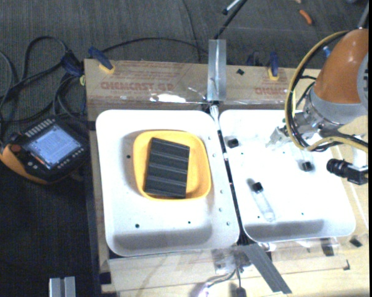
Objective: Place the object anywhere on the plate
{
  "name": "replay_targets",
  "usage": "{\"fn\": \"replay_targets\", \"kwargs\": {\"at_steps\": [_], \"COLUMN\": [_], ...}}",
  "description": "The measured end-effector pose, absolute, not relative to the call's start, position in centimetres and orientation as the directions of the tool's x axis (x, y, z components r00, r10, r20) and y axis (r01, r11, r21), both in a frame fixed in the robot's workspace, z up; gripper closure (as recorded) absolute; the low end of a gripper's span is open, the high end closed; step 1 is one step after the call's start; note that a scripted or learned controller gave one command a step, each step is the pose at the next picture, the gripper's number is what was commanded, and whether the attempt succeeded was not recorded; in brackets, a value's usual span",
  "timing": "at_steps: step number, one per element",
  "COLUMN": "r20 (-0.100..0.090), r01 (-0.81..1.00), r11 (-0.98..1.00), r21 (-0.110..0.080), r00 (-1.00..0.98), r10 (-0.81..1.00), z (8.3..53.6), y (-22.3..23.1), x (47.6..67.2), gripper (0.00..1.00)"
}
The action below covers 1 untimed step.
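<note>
A yellow plate [201,172] lies in the left white bin [111,184]. A dark grey ribbed rectangular block [167,167] rests flat on the plate, near its middle. The arm, with its orange band [343,57], reaches in from the right over the right bin [309,218]. Its gripper [303,156] hangs over the upper right part of that bin, far from the plate and the block. Cables and the wrist body cover much of the gripper.
A small clear tube with a black cap [260,201] lies in the right bin near its middle. A small black piece [233,143] sits by that bin's left wall. A handheld pendant [46,148] lies on the floor at the left.
</note>
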<state>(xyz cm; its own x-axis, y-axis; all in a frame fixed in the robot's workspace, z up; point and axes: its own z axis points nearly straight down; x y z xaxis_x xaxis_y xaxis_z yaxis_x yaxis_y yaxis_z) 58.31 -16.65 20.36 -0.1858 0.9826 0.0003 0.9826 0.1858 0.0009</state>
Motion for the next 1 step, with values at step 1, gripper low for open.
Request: {"fn": "replay_targets", "kwargs": {"at_steps": [1], "r20": [0.000], "r01": [0.983], "r11": [0.186], "r21": [0.001], "r00": [-0.186], "r10": [0.983], "z": [20.36], "y": [-16.65], "x": [58.31], "gripper": [0.00]}}
